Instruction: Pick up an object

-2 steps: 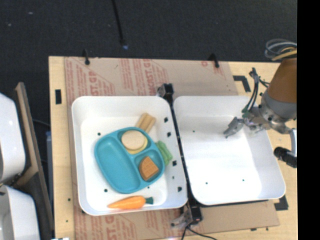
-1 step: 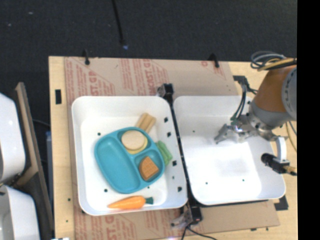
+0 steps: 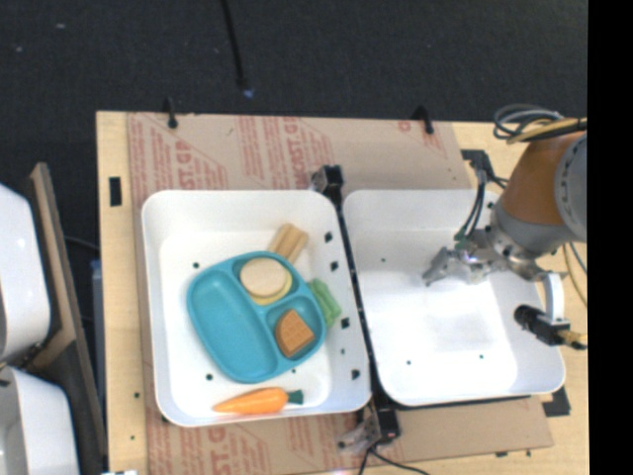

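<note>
In the left bin (image 3: 168, 236) lies a blue divided tray (image 3: 227, 325). It holds a round tan biscuit (image 3: 265, 278) and a brown toast-like piece (image 3: 295, 332). A tan wooden block (image 3: 288, 240) leans at the tray's upper edge, and a green piece (image 3: 326, 303) pokes out at its right side. An orange carrot (image 3: 252, 400) rests near the bin's front wall. My gripper (image 3: 442, 267) hangs over the right bin (image 3: 445, 364), in its upper middle, far from all these objects. Nothing shows between its fingers.
The arm with its orange band (image 3: 534, 181) enters from the right above the right bin's far corner. A black divider (image 3: 346, 265) runs between the two bins. Brown cardboard (image 3: 247, 151) lies under both bins.
</note>
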